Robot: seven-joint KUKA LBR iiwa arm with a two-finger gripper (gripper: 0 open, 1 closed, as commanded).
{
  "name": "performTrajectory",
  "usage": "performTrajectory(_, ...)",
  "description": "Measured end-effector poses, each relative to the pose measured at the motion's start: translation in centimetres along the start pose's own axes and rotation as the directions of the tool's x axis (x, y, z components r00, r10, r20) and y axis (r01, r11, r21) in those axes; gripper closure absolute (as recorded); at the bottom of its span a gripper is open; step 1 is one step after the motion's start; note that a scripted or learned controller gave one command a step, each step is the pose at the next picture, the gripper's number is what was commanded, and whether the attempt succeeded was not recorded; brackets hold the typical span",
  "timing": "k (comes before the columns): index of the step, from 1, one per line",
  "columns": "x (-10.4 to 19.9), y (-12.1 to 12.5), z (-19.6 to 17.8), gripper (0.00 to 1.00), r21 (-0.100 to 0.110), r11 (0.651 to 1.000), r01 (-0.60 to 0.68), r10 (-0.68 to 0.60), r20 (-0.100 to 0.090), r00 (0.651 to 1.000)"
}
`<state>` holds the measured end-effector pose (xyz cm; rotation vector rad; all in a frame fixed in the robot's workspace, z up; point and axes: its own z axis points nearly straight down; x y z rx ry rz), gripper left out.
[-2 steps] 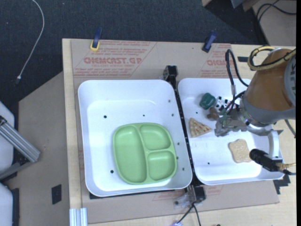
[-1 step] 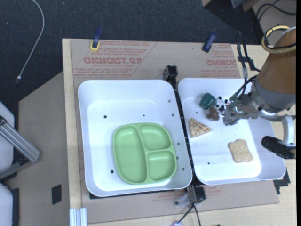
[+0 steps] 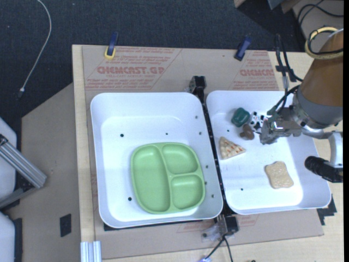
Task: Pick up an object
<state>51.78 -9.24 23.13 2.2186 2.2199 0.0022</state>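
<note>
While the left bin carries a green divided plate toward its near side, the right bin is strewn with several small things. A teal object is seen near the far wall, with a small brown object just beside it on the near side. A tan wedge with a criss-cross pattern lies close to the divide between the bins, and a beige, lumpy piece is placed nearer the front, well apart from the rest. Both bins are borne by a bench covered in printed cardboard. The arm is brought in from the right, its gripper lowered into the right bin just beside the brown object. Whether the jaws are spread or pressed together cannot be told; nothing is seen between them.
</note>
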Motion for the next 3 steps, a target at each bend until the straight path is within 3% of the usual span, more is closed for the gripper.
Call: performTrajectory(3,14.8,0.9,1.7,1.00,0.002,1.000,0.005,-0.005,-0.003,1.000)
